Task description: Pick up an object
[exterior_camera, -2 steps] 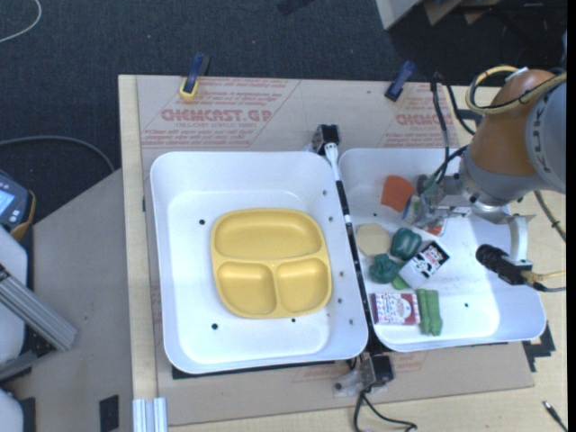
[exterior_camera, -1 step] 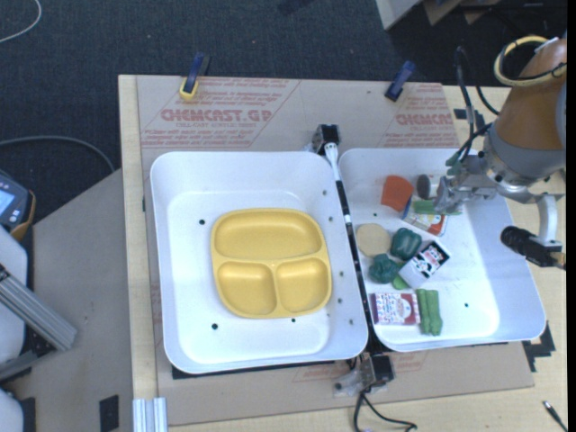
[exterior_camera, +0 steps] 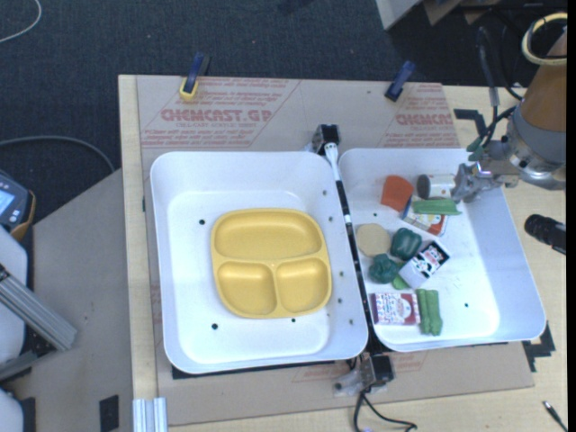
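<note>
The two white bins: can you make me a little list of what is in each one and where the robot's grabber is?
left bin: yellow divided plate
right bin: orange block, tan round piece, green toys, red-and-white packet, black-and-white carton, green pod
gripper: at the right bin's far end, beside a small grey cylinder
holding something: cannot tell

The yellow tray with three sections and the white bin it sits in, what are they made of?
The yellow tray looks like moulded plastic: one even colour, rounded dividers, a soft matte sheen. The white bin also seems plastic, smooth and slightly glossy with rounded corners and a raised rim, though thin coated metal can't be ruled out from this view.
</note>
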You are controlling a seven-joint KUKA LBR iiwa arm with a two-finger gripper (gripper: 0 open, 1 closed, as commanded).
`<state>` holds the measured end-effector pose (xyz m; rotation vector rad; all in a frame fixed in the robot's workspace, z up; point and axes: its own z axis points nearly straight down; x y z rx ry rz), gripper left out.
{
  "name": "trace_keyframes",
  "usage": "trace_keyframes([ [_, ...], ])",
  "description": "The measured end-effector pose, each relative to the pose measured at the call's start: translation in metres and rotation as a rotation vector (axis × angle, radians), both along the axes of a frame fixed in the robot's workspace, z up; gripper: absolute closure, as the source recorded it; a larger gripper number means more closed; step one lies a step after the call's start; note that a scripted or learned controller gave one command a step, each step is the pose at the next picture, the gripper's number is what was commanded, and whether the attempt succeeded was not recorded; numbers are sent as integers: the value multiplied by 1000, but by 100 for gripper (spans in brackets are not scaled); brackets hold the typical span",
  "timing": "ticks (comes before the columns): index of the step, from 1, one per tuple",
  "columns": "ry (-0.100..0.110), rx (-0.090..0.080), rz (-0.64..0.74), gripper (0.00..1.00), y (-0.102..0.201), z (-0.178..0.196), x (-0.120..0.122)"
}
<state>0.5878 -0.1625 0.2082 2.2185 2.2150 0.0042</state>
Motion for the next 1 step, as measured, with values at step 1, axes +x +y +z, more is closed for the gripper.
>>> trace_keyframes([
  [1, 1, 1, 2, 100, 0, 18, 1],
])
